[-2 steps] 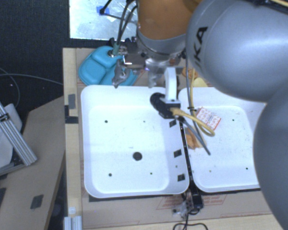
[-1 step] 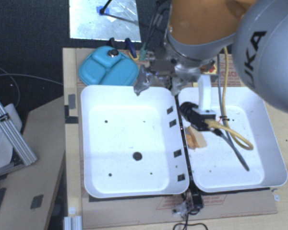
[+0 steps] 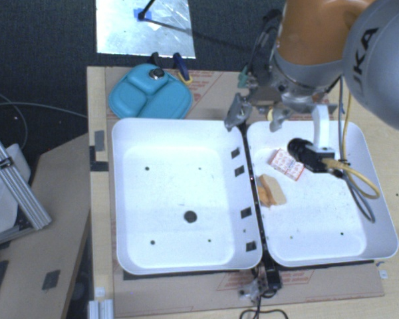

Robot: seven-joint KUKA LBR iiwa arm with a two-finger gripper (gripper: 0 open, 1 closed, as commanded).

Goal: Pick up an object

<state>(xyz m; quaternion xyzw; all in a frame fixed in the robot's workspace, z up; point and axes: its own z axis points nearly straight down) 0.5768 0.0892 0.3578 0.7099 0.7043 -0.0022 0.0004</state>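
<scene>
Two white bins lie side by side: the left bin [image 3: 130, 178] and the right bin [image 3: 332, 238], which holds two things. Near its left wall lies one tan block [image 3: 271, 191], long axis running near to far; just beyond it lies one red-and-white packet [image 3: 286, 164], long axis slanting from far-left to near-right. Farther off, the gripper [image 3: 258, 117] hangs over the bins' far rims, fingers spread apart, gripping nothing.

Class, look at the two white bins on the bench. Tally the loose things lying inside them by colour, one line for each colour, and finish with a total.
Red and white packet: 1
Tan or orange piece: 1
Dark round thing: 1
Total: 3
The first two lie in the right bin, the dark one in the left bin.
</scene>
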